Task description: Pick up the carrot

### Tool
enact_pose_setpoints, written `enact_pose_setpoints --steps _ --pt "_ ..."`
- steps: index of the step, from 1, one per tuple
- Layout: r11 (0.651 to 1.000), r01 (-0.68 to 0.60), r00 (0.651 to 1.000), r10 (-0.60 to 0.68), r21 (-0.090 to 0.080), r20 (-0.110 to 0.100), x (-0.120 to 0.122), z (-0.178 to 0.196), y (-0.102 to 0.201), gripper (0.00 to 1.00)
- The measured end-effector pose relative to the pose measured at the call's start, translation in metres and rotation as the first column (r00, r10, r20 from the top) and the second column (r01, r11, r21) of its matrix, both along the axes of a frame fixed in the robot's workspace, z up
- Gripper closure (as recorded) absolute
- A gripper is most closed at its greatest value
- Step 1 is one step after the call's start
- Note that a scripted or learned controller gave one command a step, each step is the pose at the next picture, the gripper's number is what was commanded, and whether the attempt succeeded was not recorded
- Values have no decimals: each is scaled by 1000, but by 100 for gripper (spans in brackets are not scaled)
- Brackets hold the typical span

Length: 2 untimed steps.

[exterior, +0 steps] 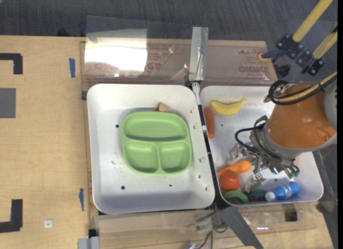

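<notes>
While the arm (300, 119) hangs low over the right bin (316, 181), I'm looking straight down past its orange band at the gripper (256, 166), which sits in the middle of that bin among a tangle of cables and metal parts. I cannot tell from up here whether the fingers are spread or pressed together; the wrist hides too much of them.

The carrot (239, 166) lies in the right bin, just left of the gripper, an orange piece pointing back towards it and close enough that I can't say whether they touch. Right below it sits a red tomato (230, 180), and under that a green vegetable (237, 196) along the bin's front edge. A blue bottle (282, 191) rests near the front right. Up at the back I see a yellow banana (228, 106), and a long red-orange piece (209, 123) lies against the left wall.

In the left bin (102, 151) a green divided plate (157, 142) sits in the centre, with a small brown item (163, 107) just behind it.
</notes>
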<state>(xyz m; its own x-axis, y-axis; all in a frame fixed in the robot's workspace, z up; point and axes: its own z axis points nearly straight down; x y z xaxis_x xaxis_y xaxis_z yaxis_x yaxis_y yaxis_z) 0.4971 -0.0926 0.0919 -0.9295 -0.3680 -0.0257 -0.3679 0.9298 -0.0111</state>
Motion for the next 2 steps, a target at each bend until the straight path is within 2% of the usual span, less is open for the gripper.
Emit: enact_pose_setpoints --steps 1,2 --pt "969 -248 969 248 -4 -5 3 -1 -1 0" --pt "974 -225 974 225 -5 -3 0 0 -1 0"
